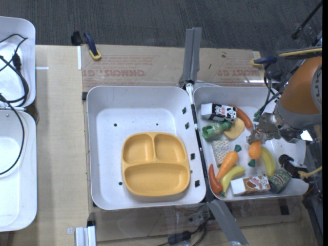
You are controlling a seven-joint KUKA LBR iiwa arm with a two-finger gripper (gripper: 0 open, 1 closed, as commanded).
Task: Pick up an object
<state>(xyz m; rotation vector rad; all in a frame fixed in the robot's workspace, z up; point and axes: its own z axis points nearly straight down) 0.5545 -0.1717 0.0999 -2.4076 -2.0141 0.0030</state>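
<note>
1. The gripper hangs low over the right bin, near its far right side.
2. I cannot tell if its tips are spread or pressed together; they look too small and blurry.
3. A toy orange carrot top sits just below the tips, very close. I cannot tell if they touch.
4. A red chili lies just up and left of the tips.
5. A yellow banana lies below and a bit right of them.
6. A green bottle and a black and white milk carton lie to the left.
7. A long carrot and a small box lie lower down and to the left.
8. The left bin is far to the left, with a yellow plate split into three parts.
</note>
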